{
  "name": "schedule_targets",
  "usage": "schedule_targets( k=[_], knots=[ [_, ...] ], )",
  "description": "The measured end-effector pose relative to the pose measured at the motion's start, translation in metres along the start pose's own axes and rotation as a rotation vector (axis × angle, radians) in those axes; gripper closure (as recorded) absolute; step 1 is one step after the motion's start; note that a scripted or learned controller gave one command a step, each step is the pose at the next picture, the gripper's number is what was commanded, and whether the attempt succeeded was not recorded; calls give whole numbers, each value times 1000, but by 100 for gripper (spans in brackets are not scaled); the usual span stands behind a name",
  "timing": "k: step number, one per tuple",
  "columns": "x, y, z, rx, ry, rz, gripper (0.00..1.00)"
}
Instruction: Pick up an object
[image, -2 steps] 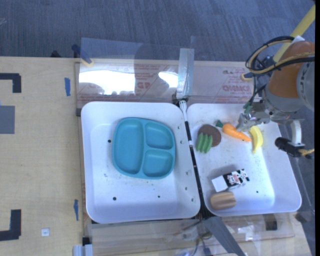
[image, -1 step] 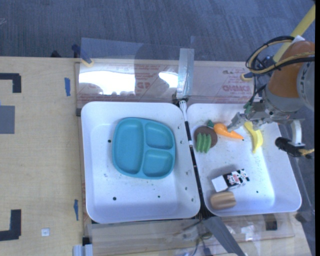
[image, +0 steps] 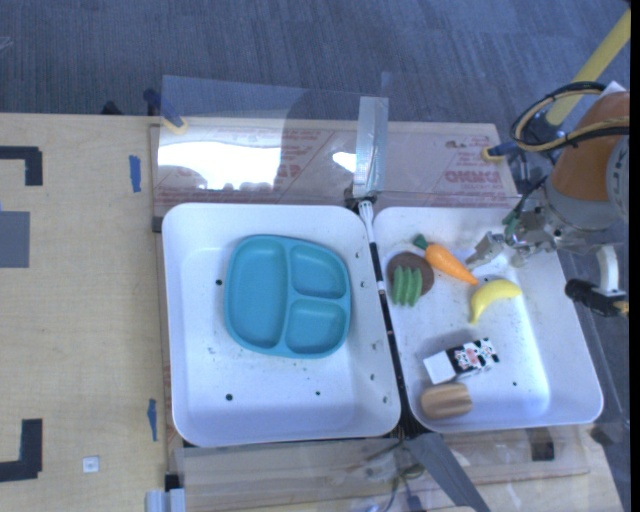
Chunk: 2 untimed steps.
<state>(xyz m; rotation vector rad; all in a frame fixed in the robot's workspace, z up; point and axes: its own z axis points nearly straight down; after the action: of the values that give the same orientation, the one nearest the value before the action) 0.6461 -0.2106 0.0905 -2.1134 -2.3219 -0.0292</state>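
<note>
my gripper (image: 497, 246) hangs over the far right part of the right bin (image: 570, 385), and its two fingers look spread apart with nothing between them. the closest thing to pick is the carrot (image: 447, 262), just to the left of my fingertips and a little nearer in the scene. its long axis runs slantwise, green top at the far left, orange tip pointing near and right toward the banana (image: 493, 296). the banana lies just near of my gripper, almost under it, curving down to the left. so i judge the coming move as a short drop with a small shift left, fingers set across the carrot's slant. the other toys and the blue tray (image: 288, 297) in the left bin (image: 190, 390) lie well apart.
</note>
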Motion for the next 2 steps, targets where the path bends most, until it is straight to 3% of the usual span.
schedule_targets(
  k=[1, 2],
  knots=[
    [46, -40, 4, 9, -13, -14, 0],
    [114, -19, 4, 3, -19, 59, 0]
  ],
)
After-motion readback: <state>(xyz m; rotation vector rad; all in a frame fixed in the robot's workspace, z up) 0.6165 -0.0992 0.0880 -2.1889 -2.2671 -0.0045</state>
